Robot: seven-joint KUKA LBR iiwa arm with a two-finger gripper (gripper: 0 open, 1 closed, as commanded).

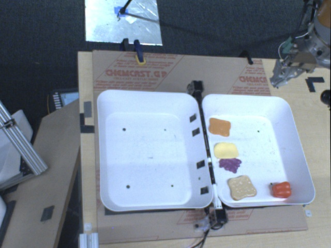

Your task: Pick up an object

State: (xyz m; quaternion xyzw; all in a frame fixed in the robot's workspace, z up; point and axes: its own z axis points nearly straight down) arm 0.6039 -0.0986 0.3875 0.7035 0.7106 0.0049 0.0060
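Observation:
The right bin (289, 123) holds several toy foods. An orange flat piece (220, 126) lies near its left wall, with a yellow piece (226, 150) below it and a purple grape bunch (230, 164) under that. A slice of toast (241, 187) lies near the front edge. In the front right corner sits a red-orange pepper (281, 189). My gripper (283, 75) hangs at the upper right, beyond the right bin's far rim and well above the bench, with nothing visible between its fingers.
The left bin (103, 138) sits beside the right one, joined by a black clip strip (201, 143). A cardboard sheet (155, 68) lies under both bins. A shiny metal plate (121, 14) rests on the dark floor behind. An aluminium frame (18, 143) stands at the far left.

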